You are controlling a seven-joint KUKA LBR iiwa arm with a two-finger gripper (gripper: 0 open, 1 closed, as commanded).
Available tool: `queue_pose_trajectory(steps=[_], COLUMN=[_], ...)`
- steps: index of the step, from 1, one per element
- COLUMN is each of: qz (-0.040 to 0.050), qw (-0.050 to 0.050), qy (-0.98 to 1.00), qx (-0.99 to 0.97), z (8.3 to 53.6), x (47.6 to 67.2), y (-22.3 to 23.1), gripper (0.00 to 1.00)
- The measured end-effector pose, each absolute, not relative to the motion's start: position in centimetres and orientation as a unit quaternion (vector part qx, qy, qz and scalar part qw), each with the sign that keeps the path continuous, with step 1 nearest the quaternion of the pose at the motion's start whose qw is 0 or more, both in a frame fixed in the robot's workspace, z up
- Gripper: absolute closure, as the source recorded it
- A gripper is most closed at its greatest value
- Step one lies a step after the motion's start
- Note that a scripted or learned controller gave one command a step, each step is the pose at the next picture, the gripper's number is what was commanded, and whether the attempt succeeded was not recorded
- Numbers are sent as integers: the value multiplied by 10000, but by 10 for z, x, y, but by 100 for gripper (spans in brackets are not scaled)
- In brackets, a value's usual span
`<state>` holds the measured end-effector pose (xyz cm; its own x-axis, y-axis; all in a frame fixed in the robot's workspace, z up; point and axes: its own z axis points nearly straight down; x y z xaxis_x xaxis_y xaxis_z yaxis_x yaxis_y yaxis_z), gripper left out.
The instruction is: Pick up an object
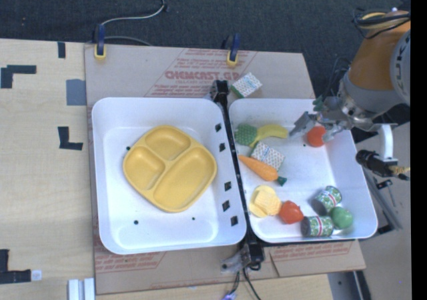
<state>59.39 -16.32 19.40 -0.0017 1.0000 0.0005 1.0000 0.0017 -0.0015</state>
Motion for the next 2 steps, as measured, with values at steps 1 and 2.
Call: queue_pose_trajectory(steps=[1,2], qz=[-25,-10], qw=[-7,-17], qy=[-7085,-7078], qx=[-7057,-7064], z=[87,86], x=[562,645], y=[-101,-108], gripper=[0,0])
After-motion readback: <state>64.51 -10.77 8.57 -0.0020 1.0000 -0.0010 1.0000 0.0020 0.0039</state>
